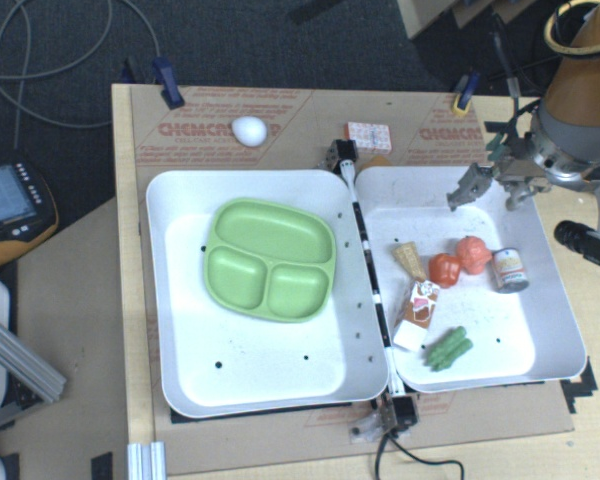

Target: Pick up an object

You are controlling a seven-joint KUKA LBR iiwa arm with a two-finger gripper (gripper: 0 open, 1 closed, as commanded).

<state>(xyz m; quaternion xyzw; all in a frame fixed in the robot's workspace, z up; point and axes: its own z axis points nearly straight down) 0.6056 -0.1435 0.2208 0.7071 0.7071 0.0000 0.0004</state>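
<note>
Red "CHEMCAD" lettering is showing on the cardboard (280, 118) under the 2 bins. The gripper (492, 186) is hovering over the right bin's (550, 348) far edge, its 2 fingers spread and gripping nothing. The green object (447, 348) is lying near the front rim, long axis running diagonally. The can's (508, 269) label is too small to read.

Arm (580, 98) cut off at right edge — can (508, 269) label unreadable.

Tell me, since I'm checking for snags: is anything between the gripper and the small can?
Nothing visible. The gripper hangs over the right bin's back part, and bare white floor lies between it and the can. The tomatoes sit beside the can, left of that path.
</note>
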